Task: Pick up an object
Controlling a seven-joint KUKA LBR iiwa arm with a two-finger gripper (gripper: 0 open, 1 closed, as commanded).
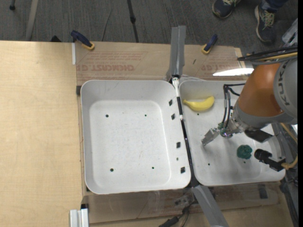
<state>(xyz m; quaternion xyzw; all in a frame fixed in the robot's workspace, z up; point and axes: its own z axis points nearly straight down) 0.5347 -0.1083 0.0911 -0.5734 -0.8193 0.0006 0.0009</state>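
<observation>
Grey carpet floor [151, 13] along top edge. Light wood bench [38, 136] fills left side. Brown cardboard sheet [118, 63] with reversed red print lies on bench, held by two blue-and-orange clamps [81, 39] [209, 43] at far edge. Grey metal strip [178, 51] runs between clamps. Thin stand legs [33, 6] on carpet top left. Two sneakers [228, 1] [265, 19] of standing person top right. Bright glare patch [232, 72] on cardboard at right.
</observation>
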